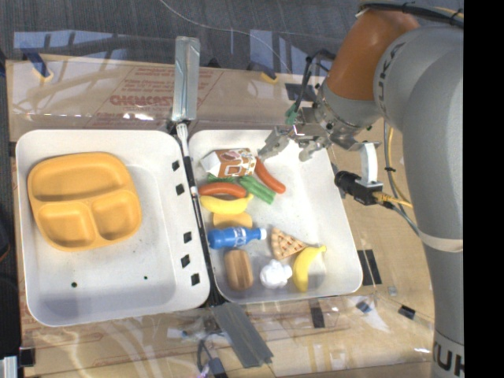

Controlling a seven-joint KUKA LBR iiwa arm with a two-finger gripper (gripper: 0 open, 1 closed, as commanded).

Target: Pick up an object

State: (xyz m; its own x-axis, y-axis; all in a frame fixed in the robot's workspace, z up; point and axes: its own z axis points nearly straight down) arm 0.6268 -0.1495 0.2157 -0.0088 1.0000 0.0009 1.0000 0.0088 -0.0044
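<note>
The right bin (340, 211) holds several toy foods: a small milk carton (228, 164), an orange sausage (270, 177), a green pod (257, 188), a red sausage (223, 189), a yellow banana (227, 205), a blue bottle (235, 237), a waffle wedge (286, 245), a second banana (305, 264), a white lump (274, 274) and a brown bun (239, 268). My gripper (290, 148) hovers over the far end of this bin, just right of the carton and above the orange sausage. Its fingers (272, 143) are spread open with nothing between them.
The left bin (47, 290) holds a yellow divided tray (83, 198). A metal bar (186, 77) stands upright at the back of the divider between the bins. The grey arm (417, 132) fills the right side, with cables near the right bin's rim.
</note>
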